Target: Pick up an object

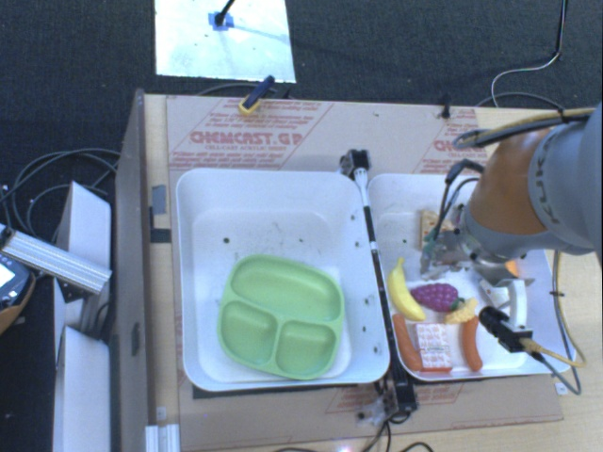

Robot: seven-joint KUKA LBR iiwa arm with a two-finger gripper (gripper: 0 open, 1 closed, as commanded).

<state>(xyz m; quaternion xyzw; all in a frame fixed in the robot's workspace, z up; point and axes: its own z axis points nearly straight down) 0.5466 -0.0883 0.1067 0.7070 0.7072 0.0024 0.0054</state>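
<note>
Several toy foods lie just below the claw [443,260] in the right bin [396,196]: a banana [405,292], a purple fruit [434,297], sausages [407,340]. Whether it grips anything, I cannot tell.

Bench [283,125] bearing left bin [203,252] and right bin [396,205]

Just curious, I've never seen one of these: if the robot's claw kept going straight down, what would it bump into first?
Probably the purple toy fruit or the banana just beside the gripper; depth is hard to judge from this slanted view.
</note>
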